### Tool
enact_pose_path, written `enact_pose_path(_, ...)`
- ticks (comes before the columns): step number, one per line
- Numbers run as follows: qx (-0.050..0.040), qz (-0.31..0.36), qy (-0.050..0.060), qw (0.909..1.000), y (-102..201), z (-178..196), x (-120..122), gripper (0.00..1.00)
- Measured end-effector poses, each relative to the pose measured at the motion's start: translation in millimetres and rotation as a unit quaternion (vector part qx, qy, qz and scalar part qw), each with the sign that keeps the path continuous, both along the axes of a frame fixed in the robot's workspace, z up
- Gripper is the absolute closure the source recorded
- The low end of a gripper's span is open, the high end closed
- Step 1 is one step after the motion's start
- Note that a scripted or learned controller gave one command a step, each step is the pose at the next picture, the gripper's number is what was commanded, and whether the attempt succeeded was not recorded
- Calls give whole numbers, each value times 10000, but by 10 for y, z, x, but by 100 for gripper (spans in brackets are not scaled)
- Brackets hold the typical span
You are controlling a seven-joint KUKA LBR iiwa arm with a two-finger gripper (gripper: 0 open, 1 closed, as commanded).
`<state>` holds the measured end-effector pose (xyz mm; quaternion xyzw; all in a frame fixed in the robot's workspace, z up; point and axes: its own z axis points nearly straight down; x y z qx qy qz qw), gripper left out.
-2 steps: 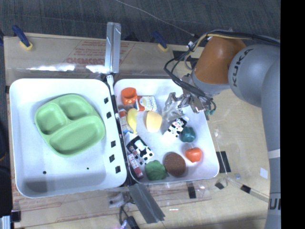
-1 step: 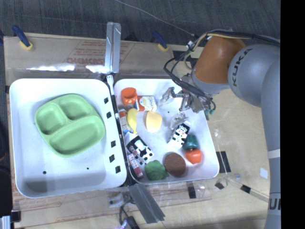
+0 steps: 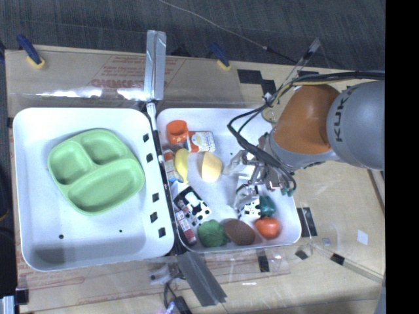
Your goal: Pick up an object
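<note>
Gripper (image 3: 249,198) is down in the right bin (image 3: 288,237), near its front right corner. Can't tell if the fingers are apart or together. The teal toy (image 3: 266,207) and the tomato (image 3: 267,227) sit right beside it, so it could easily nudge one and come up empty.

light: even, bright | glare: on clear film (image 3: 163,77) behind bins | shadows: soft | focus: slightly soft
</note>
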<state>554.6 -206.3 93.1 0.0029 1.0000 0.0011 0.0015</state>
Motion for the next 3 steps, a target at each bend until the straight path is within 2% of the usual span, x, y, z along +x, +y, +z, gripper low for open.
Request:
enact_pose_path(1, -7, -480, 7, 9988, 36, -3, -239, 0)
enact_pose_path(2, -2, -1103, -8, 9939, -10, 3, -746, 0)
enact_pose_path(3, -6, -1017, -6, 9948, -11, 2, -747, 0)
